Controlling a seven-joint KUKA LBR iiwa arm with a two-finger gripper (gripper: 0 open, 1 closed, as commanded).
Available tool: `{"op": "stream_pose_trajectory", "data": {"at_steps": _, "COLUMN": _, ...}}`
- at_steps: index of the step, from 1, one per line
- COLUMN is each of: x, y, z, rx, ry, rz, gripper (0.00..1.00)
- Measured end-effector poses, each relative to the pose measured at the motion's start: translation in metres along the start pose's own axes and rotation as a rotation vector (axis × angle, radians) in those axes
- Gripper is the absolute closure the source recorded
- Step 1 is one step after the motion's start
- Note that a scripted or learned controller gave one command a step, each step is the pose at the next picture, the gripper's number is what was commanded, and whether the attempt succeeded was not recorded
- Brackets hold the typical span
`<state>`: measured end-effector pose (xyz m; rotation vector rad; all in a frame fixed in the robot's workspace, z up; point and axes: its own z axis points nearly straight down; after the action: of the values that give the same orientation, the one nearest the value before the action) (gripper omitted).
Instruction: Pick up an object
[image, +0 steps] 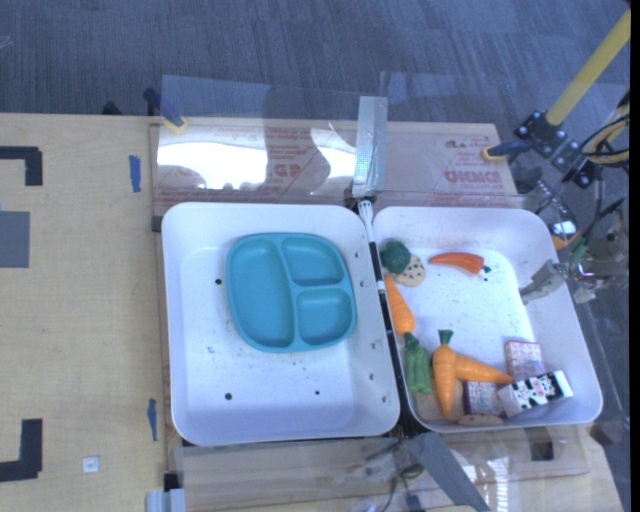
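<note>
Two white bins are sitting side by side on the desk (80, 300). Going from the left, the left bin (200, 390) is holding a blue divided plate (290, 290) lying flat near its middle, with nothing on it.

Across the divider, the right bin (570, 390) is carrying all the toy food. Along its left wall a green broccoli piece (394, 255) is lying just beside a speckled cookie (410, 269), and below them an orange carrot (399, 308) is lying lengthwise. Farther down, a green vegetable (415, 366) is resting next to a second carrot (445, 375) with a leafy top, and a third carrot (482, 372) is pointing right. A red chili pepper (457, 261) is lying apart near the back. In the front right corner, a pinkish box (523, 355), another small box (481, 397) and a black-and-white packet (533, 391) are crowding together.

At the right edge, the claw (545, 282) is hanging over the bin's right wall, well apart from the food; whether its tips are spread or pressed together I cannot tell, and nothing is showing between them.

By my reading, the task is sitting at the approach step, with no object chosen or lifted yet. The next move is calling for travelling leftward over a free-standing piece, the chili looking easiest, then descending squarely around it. The clustered corner boxes are looking harder to separate.
</note>
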<state>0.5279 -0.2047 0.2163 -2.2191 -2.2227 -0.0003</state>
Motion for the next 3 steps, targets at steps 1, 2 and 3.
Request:
{"op": "stream_pose_trajectory", "data": {"at_steps": 1, "x": 0.039, "y": 0.078, "z": 0.108, "rx": 0.005, "ry": 0.002, "rz": -0.196, "gripper": 0.0}}
{"op": "stream_pose_trajectory", "data": {"at_steps": 2, "x": 0.056, "y": 0.14, "z": 0.13, "rx": -0.002, "ry": -0.001, "rz": -0.175, "gripper": 0.0}}
{"op": "stream_pose_trajectory", "data": {"at_steps": 3, "x": 0.057, "y": 0.138, "z": 0.121, "rx": 0.009, "ry": 0.001, "rz": -0.18, "gripper": 1.0}}
